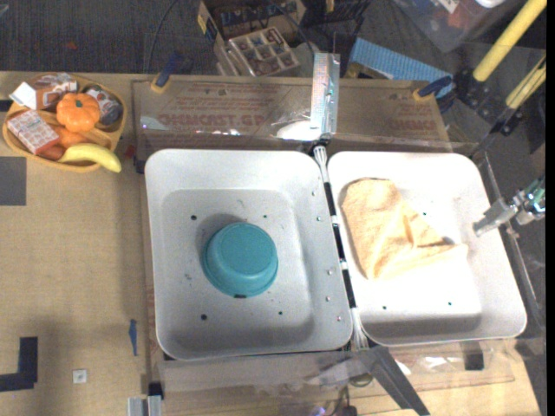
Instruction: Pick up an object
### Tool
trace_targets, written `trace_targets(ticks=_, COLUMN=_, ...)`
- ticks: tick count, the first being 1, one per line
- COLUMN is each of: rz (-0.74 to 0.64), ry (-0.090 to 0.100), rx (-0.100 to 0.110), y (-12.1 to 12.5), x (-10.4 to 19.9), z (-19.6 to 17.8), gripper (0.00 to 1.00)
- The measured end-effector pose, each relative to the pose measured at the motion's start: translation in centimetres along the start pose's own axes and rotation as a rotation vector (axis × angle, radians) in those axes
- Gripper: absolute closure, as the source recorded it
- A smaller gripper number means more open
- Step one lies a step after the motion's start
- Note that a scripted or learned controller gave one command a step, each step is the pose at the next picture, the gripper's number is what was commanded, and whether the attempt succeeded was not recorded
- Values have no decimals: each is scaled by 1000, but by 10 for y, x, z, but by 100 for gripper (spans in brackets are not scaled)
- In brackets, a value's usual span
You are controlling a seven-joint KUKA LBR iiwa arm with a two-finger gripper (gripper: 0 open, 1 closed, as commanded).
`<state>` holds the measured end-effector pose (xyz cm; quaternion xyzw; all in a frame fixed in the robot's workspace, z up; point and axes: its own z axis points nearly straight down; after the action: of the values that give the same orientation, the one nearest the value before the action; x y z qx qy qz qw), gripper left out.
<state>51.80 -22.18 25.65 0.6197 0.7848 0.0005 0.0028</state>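
The gripper (490,224) hangs at the right bin's (499,315) right rim; I cannot tell its opening. It grasps nothing, so this looks like the approach. A yellow cloth (386,228) lies crumpled just left; next, move over it and descend.

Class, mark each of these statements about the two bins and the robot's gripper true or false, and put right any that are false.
1. The teal bowl sits upside down in the left bin. True.
2. The yellow cloth lies in the same bin as the bowl. False: it lies in the right bin.
3. The gripper holds the cloth. False: it sits at the right bin's right edge, apart from the cloth.
4. A basket with a banana stands left of the bins. True.
5. The cloth is folded flat. False: it is crumpled.
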Motion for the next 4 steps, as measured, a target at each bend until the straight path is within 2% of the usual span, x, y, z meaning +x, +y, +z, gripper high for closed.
trace_targets(ticks=1, rz=-128, ry=3, rx=2, y=27, x=51, z=134, gripper=0)
trace_targets(ticks=2, rz=-208, ry=-2, rx=-6, y=82, x=51, z=166, gripper=0)
trace_targets(ticks=3, rz=-204, ry=-4, rx=-13, y=84, x=50, z=154, gripper=100)
trace_targets(ticks=4, rz=-343, ry=2, rx=0, y=141, x=96, z=65, gripper=100)
